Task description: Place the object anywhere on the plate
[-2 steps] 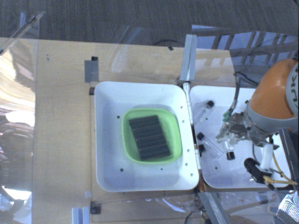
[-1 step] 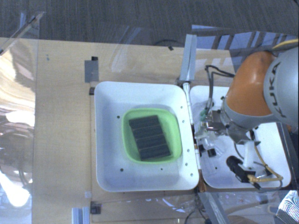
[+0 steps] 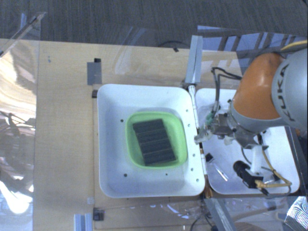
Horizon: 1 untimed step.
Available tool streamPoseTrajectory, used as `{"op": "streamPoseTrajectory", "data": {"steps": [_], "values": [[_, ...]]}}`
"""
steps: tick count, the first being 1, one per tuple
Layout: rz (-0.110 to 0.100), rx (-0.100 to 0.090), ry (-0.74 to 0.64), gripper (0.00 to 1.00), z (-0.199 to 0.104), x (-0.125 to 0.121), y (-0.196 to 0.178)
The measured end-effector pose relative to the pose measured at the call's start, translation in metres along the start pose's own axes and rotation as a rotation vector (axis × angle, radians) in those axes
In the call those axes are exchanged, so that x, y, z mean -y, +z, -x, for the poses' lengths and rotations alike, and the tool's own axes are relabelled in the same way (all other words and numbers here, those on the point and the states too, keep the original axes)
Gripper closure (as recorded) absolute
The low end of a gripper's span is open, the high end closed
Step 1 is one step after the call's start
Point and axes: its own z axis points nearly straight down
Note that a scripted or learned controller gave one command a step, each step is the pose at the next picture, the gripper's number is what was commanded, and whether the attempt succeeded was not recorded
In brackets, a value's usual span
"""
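Note:
A green square plate (image 3: 134,129) sits in the middle of the left white bin (image 3: 110,129). On it lies a dark grey ribbed rectangular block (image 3: 154,142), flat and turned slightly askew. My gripper (image 3: 211,129) hangs under the orange-banded wrist over the left side of the right bin (image 3: 284,172), close to the wall between the two bins. It is apart from the block and the plate. The wrist covers most of the gripper.
A small black piece (image 3: 208,156) and a thin pale stick (image 3: 221,173) lie in the right bin near its left wall. A grey metal post (image 3: 194,61) stands behind the bins. The wooden bench (image 3: 57,129) stretches out to the left.

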Motion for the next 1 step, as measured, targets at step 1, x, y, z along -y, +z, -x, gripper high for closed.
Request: {"op": "streamPoseTrajectory", "data": {"steps": [1], "values": [[-0.002, 0.000, -0.062, 0.00, -0.0189, -0.0464, 0.0290]]}}
